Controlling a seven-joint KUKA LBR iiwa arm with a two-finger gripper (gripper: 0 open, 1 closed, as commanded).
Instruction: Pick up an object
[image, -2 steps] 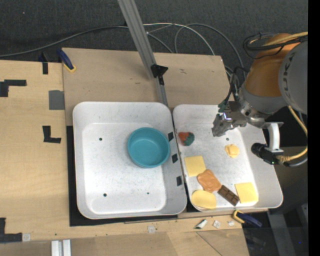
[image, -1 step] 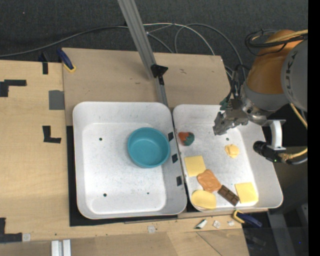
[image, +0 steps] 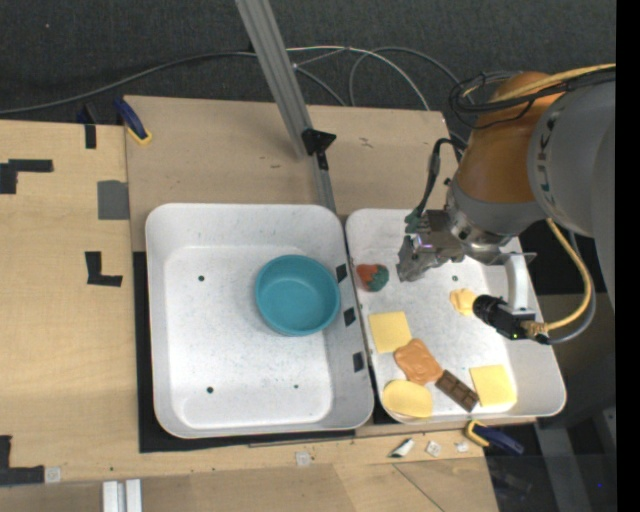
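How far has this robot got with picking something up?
Nothing looks picked up yet. The grey two-finger gripper sits low over the right white bin, just beside the small red and green toy. The yellow square pieces, orange lump and brown bar lie on that bin's floor, and the round blue bowl sits in the left white bin. Grasping and lifting remain.

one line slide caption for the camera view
KUKA arm's claw hovers in the right bin beside a small red object; a blue bowl sits in the left bin.
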